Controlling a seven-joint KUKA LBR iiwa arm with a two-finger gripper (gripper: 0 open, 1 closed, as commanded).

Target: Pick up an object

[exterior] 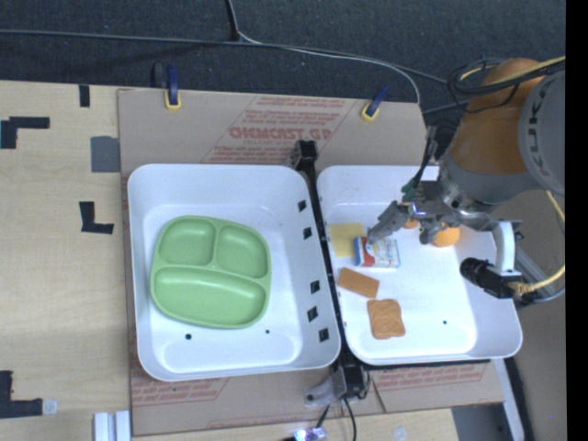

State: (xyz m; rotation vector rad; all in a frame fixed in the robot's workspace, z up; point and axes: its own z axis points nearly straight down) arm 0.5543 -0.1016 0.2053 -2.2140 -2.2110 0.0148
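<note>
nearest the camera, along the bottom edge of the bench, a black clamp (338, 386) with trailing cable sits where the two shallow white bins meet. on the left, the left bin (147, 191) holds a light green divided plate (211, 270) with three compartments, lying flat towards the bin's left side. on the right, the right bin (487, 333) holds several small items: a tan, toast-like square (386, 319) closest to the front, an orange-brown wedge (357, 283) just behind and to its left, a pale yellow block (344, 240) near the bin's left wall, and a small packet (381, 254) with red, blue and white printing beside the yellow block. a small orange ball (446, 237) lies further right, close under the arm's wrist. the grey arm (501, 154) with its orange band reaches in from the right, and its gripper (378, 238) slants down to the left, with its tip at the printed packet; whether the fingers are spread or closed cannot be told from this view, and nothing is plainly seen between them. both bins rest on a brown cardboard sheet (276, 127) pinned at the back by two yellow clips (172, 98), on a pale wooden bench.
</note>
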